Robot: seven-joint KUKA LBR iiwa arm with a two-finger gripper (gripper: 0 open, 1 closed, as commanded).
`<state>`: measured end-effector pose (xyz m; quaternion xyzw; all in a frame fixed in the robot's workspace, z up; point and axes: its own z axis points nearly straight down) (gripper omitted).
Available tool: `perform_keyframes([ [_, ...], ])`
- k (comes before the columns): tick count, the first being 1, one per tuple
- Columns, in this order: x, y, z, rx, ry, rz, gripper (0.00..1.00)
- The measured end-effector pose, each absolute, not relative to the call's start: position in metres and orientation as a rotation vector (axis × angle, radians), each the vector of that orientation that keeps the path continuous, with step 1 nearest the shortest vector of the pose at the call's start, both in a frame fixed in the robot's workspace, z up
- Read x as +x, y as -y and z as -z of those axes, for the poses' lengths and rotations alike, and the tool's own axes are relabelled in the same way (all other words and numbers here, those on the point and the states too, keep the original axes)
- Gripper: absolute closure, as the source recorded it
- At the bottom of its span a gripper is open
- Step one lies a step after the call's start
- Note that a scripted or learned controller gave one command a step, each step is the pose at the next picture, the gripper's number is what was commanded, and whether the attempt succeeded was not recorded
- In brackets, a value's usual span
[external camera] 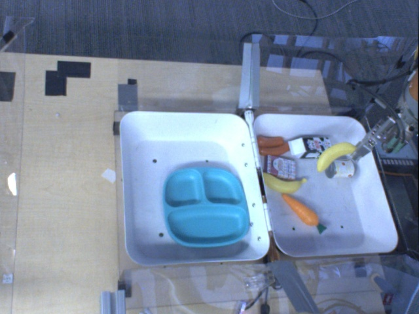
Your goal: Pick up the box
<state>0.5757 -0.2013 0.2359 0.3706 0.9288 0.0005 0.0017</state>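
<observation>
In the right bin, a small white and black box lies flat near the back wall. A dark red printed packet sits just left of it and a little nearer. My gripper reaches in from the right, above the bin's back right part, roughly a box length to the right of the box. Its tip meets the upper end of a yellow banana, which lies between the gripper and the box. Whether the banana is gripped is unclear.
The right bin also holds an orange-red sausage, a second banana, a carrot and a small grey-white cylinder. A blue divided plate lies in the left bin. Cables and metal framing sit behind.
</observation>
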Motion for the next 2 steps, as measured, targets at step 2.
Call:
perform_keyframes([
  [2,0.49,0.206,-0.212,-0.146,-3.135,-0.002,1.0],
])
